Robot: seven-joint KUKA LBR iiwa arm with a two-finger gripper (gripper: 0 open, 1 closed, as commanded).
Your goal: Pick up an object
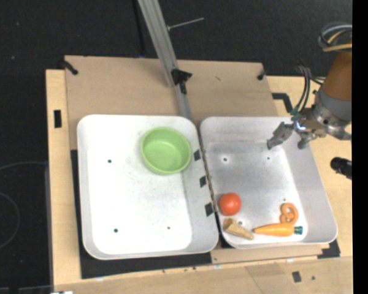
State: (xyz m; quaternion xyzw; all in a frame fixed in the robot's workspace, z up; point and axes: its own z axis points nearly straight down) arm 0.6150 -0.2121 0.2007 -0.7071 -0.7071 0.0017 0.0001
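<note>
The gripper (pixel 291 137), fingers spread and holding nothing, hangs above the right bin's (pixel 251 164) far-right corner.

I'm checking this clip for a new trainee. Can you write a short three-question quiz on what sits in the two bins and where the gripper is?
1. True or false: the green bowl sits in the left bin.
2. Multiple choice: which item lies nearest the dividing edge in the right bin? A) the red ball B) the carrot C) the orange ring
3. Fill in: the gripper is above the right bin's ____ corner, near or far.

Key: 1 true; 2 A; 3 far.
</note>
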